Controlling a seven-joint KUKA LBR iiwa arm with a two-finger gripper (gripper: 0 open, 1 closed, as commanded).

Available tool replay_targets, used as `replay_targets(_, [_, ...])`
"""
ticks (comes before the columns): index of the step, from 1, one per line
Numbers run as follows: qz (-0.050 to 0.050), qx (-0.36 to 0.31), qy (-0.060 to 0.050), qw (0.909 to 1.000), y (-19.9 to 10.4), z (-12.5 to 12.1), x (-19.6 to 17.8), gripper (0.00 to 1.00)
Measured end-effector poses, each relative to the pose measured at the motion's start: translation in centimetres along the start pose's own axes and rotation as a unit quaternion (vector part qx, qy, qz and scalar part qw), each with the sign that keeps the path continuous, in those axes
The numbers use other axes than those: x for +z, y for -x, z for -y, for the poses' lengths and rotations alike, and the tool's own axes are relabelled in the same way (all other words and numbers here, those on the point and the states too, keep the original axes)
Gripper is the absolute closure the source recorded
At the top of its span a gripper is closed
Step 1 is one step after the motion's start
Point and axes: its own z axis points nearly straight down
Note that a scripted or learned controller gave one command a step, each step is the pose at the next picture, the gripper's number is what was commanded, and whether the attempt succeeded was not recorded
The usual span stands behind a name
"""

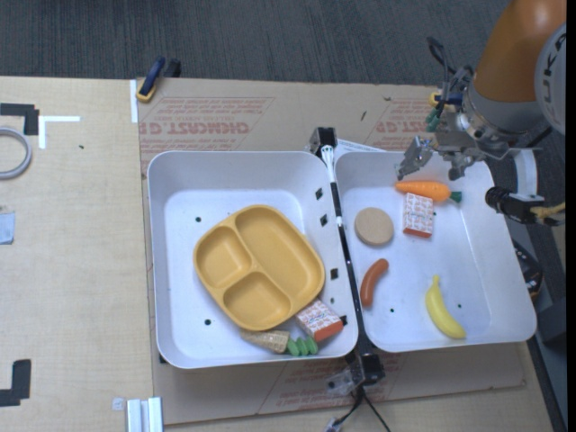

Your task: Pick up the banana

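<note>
A: Start at the left. What's in the left bin (171, 241)?

B: A yellow divided plate (258, 265), with a small carton (319, 320) and some green bits at its near edge. Nothing the task wants.

A: And the right bin (477, 241)?

B: A sausage (373, 280) and a round cracker (373, 226) near the divider, then a red-and-white box (418, 215) with a carrot (423, 189) just behind it. The banana (443, 310) lies at the near side of that bin, well apart from the others.

A: How does it look?

B: Yellow, gently curved, lying flat on the bin floor, one end pointing away from the near wall. Nothing rests on it.

A: The gripper (441, 156)?

B: It hangs over the far edge of the right bin, just behind the carrot. The fingers stand apart, a moderate gap, with nothing between them.

A: So which step?

B: I'd judge the approach is barely begun. The next move calls for travel toward the near side, over the banana, with the fingers turned to straddle its narrow width, then a descent.
</note>
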Motion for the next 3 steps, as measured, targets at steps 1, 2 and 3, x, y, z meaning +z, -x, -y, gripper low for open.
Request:
replay_targets(1, [0.000, -0.005, 0.000, 1.0000, 2.6, 7.5, 6.9, 0.00])
replay_targets(2, [0.000, -0.087, 0.000, 0.9962, 5.4, 11.1, 13.3, 0.00])
replay_targets(3, [-0.001, -0.223, 0.000, 0.9749, 1.7, 14.8, 13.3, 0.00])
